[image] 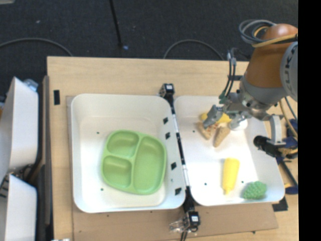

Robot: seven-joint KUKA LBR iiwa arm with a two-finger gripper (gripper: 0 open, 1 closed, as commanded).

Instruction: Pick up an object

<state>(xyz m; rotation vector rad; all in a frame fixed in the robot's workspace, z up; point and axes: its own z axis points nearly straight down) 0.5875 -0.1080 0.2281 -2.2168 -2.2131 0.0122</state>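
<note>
We see two white bins side by side on the bench, the left bin [85, 149] bearing a green divided plate [134, 161] and the right bin [200, 185] bearing the smaller things. The arm [268, 67] reaches in from the right, and its gripper [225, 115] hangs low over the far part of the right bin with its fingers spread apart, nothing clearly between them, just above a yellow piece [214, 117] and two tan pieces [215, 133]. Nearer the front of that bin lie a yellow corn cob [230, 174] and a small green bumpy thing [255, 190], well apart from the gripper.
</note>
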